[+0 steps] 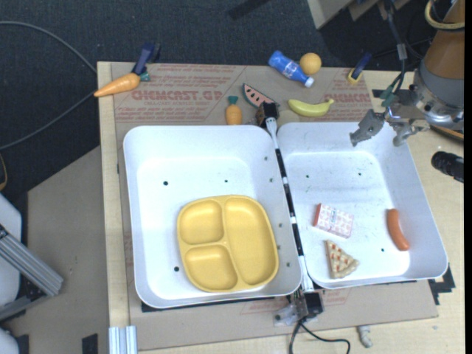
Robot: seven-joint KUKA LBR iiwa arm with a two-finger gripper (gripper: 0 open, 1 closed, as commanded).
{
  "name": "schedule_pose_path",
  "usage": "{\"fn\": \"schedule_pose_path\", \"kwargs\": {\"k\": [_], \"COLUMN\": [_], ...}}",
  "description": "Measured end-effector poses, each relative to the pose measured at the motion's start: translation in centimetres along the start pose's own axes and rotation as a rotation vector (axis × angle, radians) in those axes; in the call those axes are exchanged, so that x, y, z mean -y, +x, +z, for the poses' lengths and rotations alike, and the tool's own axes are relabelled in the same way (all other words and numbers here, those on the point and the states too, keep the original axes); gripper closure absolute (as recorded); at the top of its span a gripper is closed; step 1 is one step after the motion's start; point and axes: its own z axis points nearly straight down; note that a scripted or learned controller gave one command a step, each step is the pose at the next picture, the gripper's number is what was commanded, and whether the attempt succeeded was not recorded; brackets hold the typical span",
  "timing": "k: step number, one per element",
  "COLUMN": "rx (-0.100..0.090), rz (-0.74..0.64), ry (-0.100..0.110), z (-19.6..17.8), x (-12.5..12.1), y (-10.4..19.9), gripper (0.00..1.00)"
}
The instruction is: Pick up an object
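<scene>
The hand (381, 128) is hanging over the far right corner of the right bin (369, 174), fingers spread apart with nothing between them. The pickable stuff sits toward that bin's near edge: a small red-and-white packet (333, 220) about mid-bin, a toy pizza slice (340, 259) just in front of it, and a toy sausage (397, 229) along the right wall. The left bin (147, 168) has a yellow divided plate (226, 241) near its front edge. Along the desk's (122, 220) far edge there's a toy carrot (118, 85) at the left corner, then a watermelon slice (254, 94), a banana (310, 107), a blue bottle (289, 68) and an orange (310, 63).
</scene>
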Motion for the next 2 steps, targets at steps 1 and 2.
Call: {"fn": "schedule_pose_path", "kwargs": {"k": [1, 2], "rx": [0.002, -0.001], "rz": [0.002, -0.001], "ry": [0.001, 0.0], "z": [8.5, 6.6], "x": [-3.7, -0.7], "y": [-8.0, -2.9], "gripper": [0.0, 0.0]}}
